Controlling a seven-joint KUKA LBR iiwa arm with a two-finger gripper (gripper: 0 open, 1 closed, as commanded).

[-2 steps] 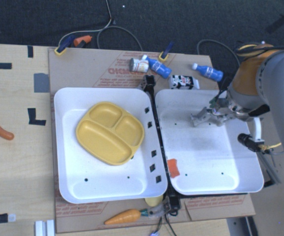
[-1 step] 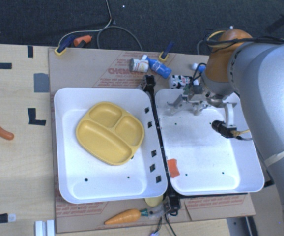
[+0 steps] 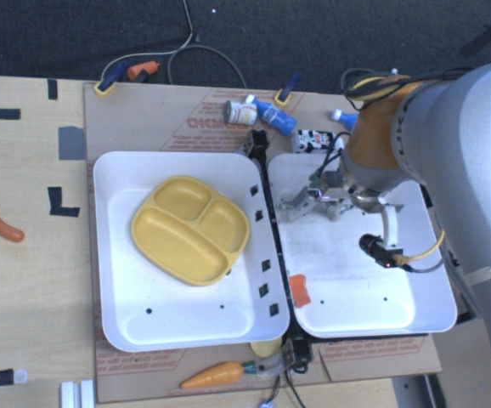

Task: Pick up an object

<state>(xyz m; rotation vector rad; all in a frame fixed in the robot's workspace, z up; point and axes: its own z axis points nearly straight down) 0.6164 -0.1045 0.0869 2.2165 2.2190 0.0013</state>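
Camera view: 2 white bins side by side on the worktop, arm in over the right bin [image 3: 432,317].
Carrot [image 3: 212,375]: nearest, on the worktop just outside the left bin's [image 3: 110,313] front rim; long axis runs left to right, tip to the left, green stub to the right.
Orange block [image 3: 299,291]: nearest thing inside the right bin, by its left wall; small, flat, probably light and stiff; long axis roughly near to far. Best taken across its 2 short sides, though the wall beside it crowds 1 finger.
Plate [image 3: 191,228]: yellow divided plate in the left bin, lying flat and turned at a slant; stiff, smooth, likely slippery; only its rim offers a hold.
Pincer [image 3: 301,201]: low over the far left part of the right bin, pointing left toward the wall; nothing seen between its fingers, and I cannot tell how wide they stand.
Sausage [image 3: 2,223]: far left on the worktop, well apart from both bins.
Bottle [image 3: 242,111]: beyond the bins, lying on its side.
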